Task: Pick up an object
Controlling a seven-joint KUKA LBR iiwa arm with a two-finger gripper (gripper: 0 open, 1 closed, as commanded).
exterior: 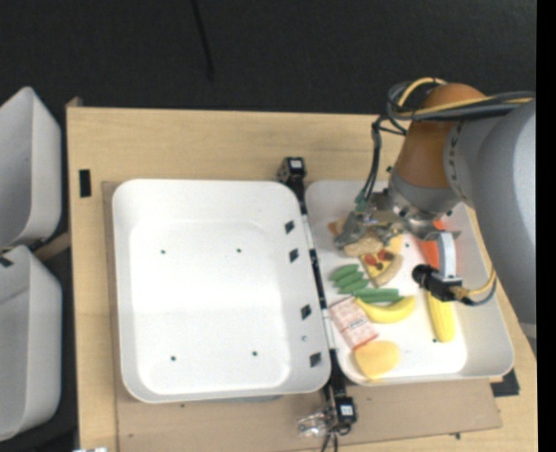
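The right bin (485,347) holds several small toy foods. A pizza slice (384,264) lies near its middle, green bean pods (365,288) just below it, a yellow banana (389,310) under those. A second yellow piece (441,316) lies to the right, a yellow-orange wedge (376,358) at the front, a pink-and-white packet (350,321) by the divider, an orange piece (430,250) near the arm. My gripper (364,229) hangs low over the bin's back part, just above a tan item (361,246) and the pizza slice.
The left bin (212,290) is a wide white tray beside the right one. Black clips (292,169) sit on the divider between the bins. The grey arm with its orange band (433,149) fills the back right. White bulky shapes (5,252) stand left of the bench.
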